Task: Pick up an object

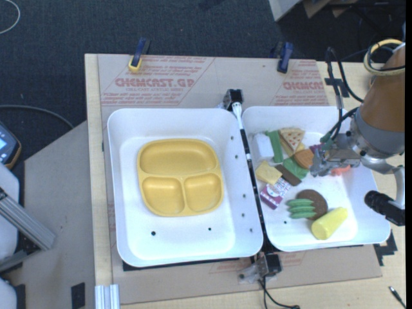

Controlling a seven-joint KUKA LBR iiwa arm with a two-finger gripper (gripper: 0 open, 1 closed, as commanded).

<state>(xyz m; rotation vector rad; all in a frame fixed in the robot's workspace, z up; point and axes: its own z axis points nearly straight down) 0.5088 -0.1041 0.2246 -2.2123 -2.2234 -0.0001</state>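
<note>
- Nearest the lower edge: a black clamp (267,262) with trailing cable, set at the junction of the two bins' front rims.
- Left bin (122,172): a shallow white tray holding a yellow divided plate (180,176), with one large compartment toward the back and two smaller ones toward the front.
- Right bin (367,230): a shallow white tray holding a loose cluster of toy foods.
- Front of the cluster: a yellow corn-like cylinder (329,223) lying tilted, just beside a brown round disc (313,200) that is overlapped by a green pea pod (299,206).
- Middle of the cluster: a pale yellow wedge (268,173) touching a purple-and-white packet (275,192), with a dark brown strip just beside them.
- Back of the cluster: a green strip (276,145), a waffle-patterned triangle (291,137) and an orange-brown rounded piece (303,158), closely packed.
- Gripper (324,163): lowered into the right bin at the right side of the cluster, just beside the orange-brown piece; whether its fingers are spread or closed cannot be told, and no object is seen between them.
- Arm (386,108): grey with an orange band, entering from the right.
- Bench board (161,76): printed cardboard behind the bins, with a yellow clip (136,59) and a blue clip (283,56) on its rear edge.
</note>
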